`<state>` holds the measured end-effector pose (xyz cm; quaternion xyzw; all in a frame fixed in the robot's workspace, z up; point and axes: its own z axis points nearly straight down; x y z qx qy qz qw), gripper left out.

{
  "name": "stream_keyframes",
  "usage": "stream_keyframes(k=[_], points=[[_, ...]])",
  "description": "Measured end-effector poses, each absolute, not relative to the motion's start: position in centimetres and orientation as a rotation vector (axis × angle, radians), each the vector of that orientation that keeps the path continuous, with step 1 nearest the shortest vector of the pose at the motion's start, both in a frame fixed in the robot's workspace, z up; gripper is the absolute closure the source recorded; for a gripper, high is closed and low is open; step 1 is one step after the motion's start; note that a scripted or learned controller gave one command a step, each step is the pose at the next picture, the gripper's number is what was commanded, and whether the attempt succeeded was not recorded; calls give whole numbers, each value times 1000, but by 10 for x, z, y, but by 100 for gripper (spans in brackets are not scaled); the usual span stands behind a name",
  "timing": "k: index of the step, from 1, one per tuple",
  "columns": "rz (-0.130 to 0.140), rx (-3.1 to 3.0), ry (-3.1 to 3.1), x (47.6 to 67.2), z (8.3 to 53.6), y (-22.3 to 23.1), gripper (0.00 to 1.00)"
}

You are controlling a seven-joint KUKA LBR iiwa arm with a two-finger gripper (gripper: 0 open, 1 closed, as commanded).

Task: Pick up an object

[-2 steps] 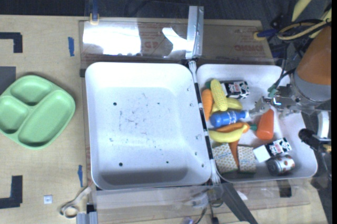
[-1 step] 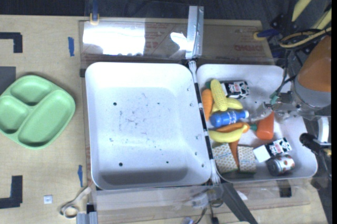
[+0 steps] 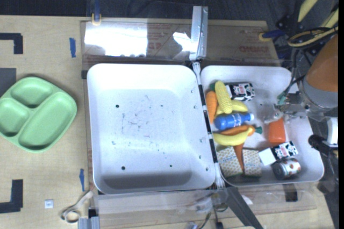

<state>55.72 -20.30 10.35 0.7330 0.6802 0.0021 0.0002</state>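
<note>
The right bin point(image 3: 269, 74) holds the objects. An orange carrot point(image 3: 211, 105), a yellow corn cob point(image 3: 223, 97) and a black-and-white carton point(image 3: 241, 91) lie at its upper left. Below them are a blue bottle point(image 3: 232, 121) and a yellow banana point(image 3: 231, 138). An orange block point(image 3: 276, 131), a small cow-print carton point(image 3: 280, 151) and a can point(image 3: 286, 168) sit at the lower right. Two waffle-like pieces point(image 3: 240, 162) lie at the front. My gripper point(image 3: 285, 103) hovers over the bin's right side, just above the orange block, with nothing seen in it.
The left bin point(image 3: 145, 126) adjoins the right one. A green divided plate point(image 3: 35, 113) lies on the bench at far left. A clear panel point(image 3: 142, 34) stands behind the bins. The arm's orange band point(image 3: 329, 69) and cables crowd the right edge.
</note>
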Motion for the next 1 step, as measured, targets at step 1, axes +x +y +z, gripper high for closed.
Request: stream_keyframes(k=[1], points=[[1, 2313, 2126, 579, 241, -86, 100]])
